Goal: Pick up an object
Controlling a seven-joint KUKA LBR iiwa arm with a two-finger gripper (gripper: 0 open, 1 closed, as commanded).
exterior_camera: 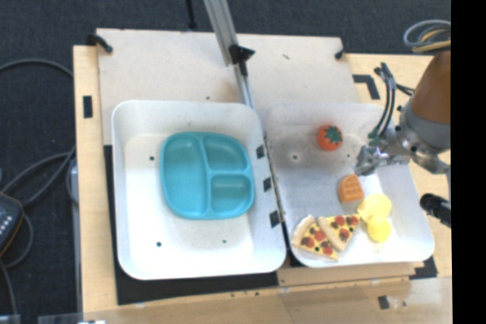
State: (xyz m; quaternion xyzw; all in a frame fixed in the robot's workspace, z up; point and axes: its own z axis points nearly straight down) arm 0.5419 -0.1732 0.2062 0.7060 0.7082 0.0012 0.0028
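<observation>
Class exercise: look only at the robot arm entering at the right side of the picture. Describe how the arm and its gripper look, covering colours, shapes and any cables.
The arm is rounded, with a broad orange band above a grey wrist section. Thin dark cables loop along its left side down toward the gripper, which is a small, metallic grey piece. A coil of pale cable lies behind the arm. No markings are legible.

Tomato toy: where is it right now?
The tomato toy sits in the right bin, toward its far edge, apart from the hand to its right and above the orange waffle-like piece.
</observation>
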